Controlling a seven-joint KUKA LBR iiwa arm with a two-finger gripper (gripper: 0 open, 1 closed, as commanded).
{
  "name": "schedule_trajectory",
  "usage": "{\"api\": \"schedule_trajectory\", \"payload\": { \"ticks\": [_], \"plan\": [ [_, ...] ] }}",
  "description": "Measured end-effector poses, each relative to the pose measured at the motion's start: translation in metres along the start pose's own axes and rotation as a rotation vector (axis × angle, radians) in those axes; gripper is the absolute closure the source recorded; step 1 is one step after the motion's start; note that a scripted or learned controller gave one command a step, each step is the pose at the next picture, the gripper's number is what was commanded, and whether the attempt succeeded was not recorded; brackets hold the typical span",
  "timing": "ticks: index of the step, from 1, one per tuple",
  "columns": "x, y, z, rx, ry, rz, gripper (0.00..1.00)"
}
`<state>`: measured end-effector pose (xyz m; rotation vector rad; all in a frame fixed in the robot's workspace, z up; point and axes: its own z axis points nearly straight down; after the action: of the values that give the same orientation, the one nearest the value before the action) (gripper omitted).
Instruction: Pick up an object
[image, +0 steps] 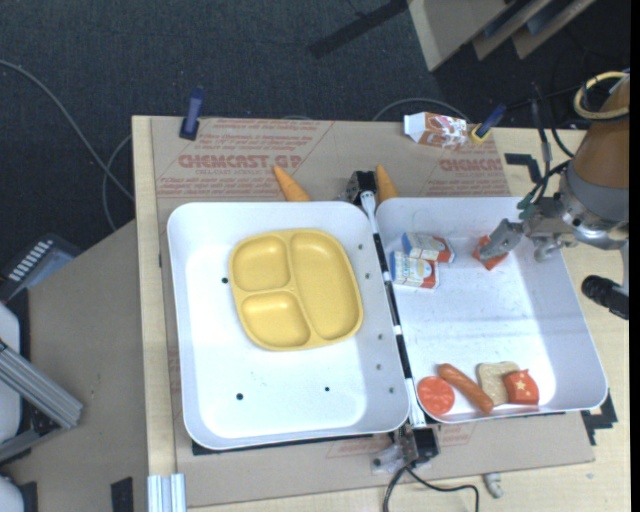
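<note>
Hovering at the upper right of the frame, your claw (510, 240) sits over the right bin (560, 330), and whether it stands wide or narrow you cannot tell from this slant; something reddish shows at its tip, but a grasp is not evident. Choose one target and commit: the small carton (418, 262) lies nearest, at the bin's upper left, well apart from the rest. Come straight down, centred across its short side.

Count what you have: two white bins; one yellow divided plate (296, 288) in the left bin (200, 380); one carton; and a cluster of four at lower right, namely tomato slice (435, 395), sausage (466, 387), bread piece (495, 380), strawberry (521, 386).
</note>
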<state>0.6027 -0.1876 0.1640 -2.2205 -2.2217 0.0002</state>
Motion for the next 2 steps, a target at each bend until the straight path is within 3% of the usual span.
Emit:
{"api": "schedule_trajectory", "payload": {
  "ticks": [1,2],
  "plan": [
    [-0.017,0.06,0.08,0.0,-0.001,-0.001,0.0],
    [-0.017,0.061,0.068,-0.005,-0.004,-0.002,1.0]
  ]
}}
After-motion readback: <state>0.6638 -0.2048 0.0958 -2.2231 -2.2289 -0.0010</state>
